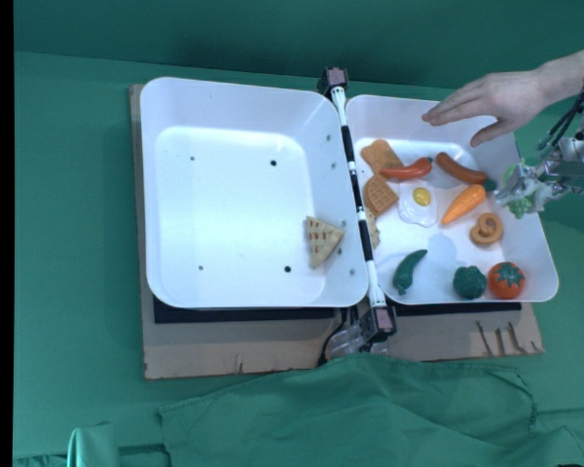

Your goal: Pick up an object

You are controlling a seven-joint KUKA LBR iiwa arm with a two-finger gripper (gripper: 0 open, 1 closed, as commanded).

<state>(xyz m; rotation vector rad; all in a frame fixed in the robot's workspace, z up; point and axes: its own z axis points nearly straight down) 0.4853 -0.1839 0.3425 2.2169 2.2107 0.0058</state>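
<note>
One carrot (464,203) lies just left of my gripper (522,195) in the right bin (540,261), long axis slanting up toward it, while something green sits pinched between my fingers at the bin's right rim.

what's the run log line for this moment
arm: gripper at right bin right edge | held: greenish item at its tip, unclear | human hand over right bin | left bin: waffle wedge

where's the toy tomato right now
The tomato sits in the near right corner of the right bin, just right of the broccoli and below the small ring-shaped pastry.
</note>
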